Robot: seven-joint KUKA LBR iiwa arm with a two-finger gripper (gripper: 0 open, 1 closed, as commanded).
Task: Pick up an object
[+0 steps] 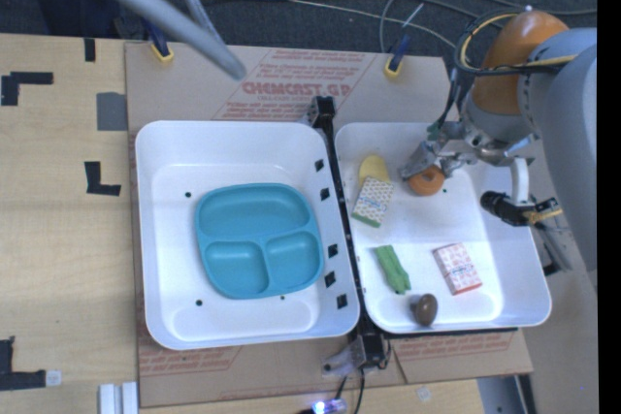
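Two white bins sit side by side on the desk; the left bin (155,208) holds a teal divided tray (258,238), and the right bin (505,305) holds everything I might pick. My tool (434,164) is down at the far end of the right bin, right at a small orange round object (425,180) that lies just beside a yellow piece (374,168). The tool's dark parts sit over the top of the orange object, and from this slant I cannot tell how the tool is set, nor whether the object is between its tips or merely beneath them.

I judge this to be the grasp itself. To do it well I would want the tips to straddle the widest part of the round body, low enough that it cannot squirt out, since a ball-like shape will likely roll away from an off-centre pinch. I would also stay clear of the yellow piece and the patterned packet (373,201) near it. The green piece (393,268), the red-and-white card (456,268) and the brown lump (424,308) lie well apart, toward the near end.
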